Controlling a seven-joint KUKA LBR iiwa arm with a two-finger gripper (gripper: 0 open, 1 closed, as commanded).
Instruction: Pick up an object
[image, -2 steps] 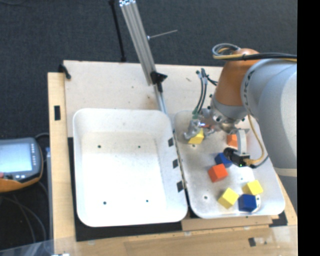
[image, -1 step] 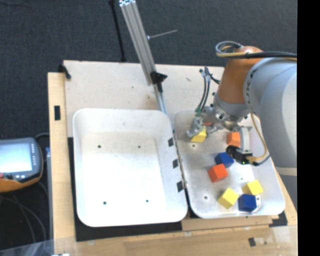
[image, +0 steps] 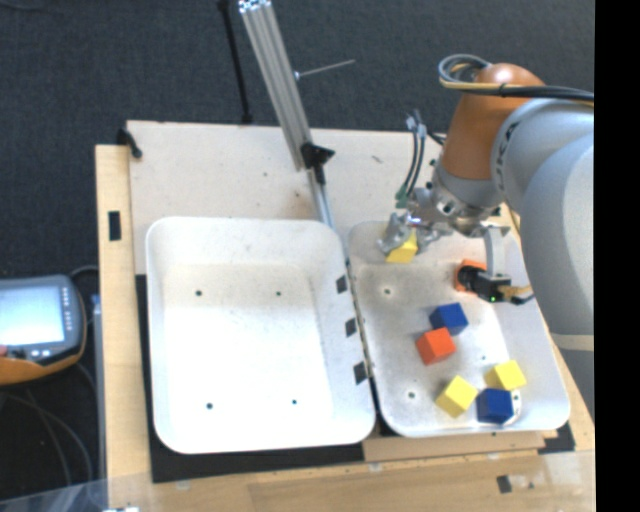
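My gripper (image: 400, 240) hangs over the far left corner of the right bin (image: 392, 400), and a small yellow block (image: 402, 253) sits between its fingertips, partly covered by them. Loose in the same bin lie a blue block (image: 449, 317), an orange-red block (image: 435, 345), two more yellow blocks (image: 457, 396) (image: 508, 375) and a second blue block (image: 494, 404). A small orange piece (image: 468, 273) sits by the bin's right wall, partly hidden by the arm's fittings.
The left bin (image: 170, 300) stands beside the right one, their rims touching at the middle. A slanted aluminium post (image: 285, 100) rises behind the bins, just left of the gripper. A handheld screen (image: 35, 320) lies off the bench's left edge.
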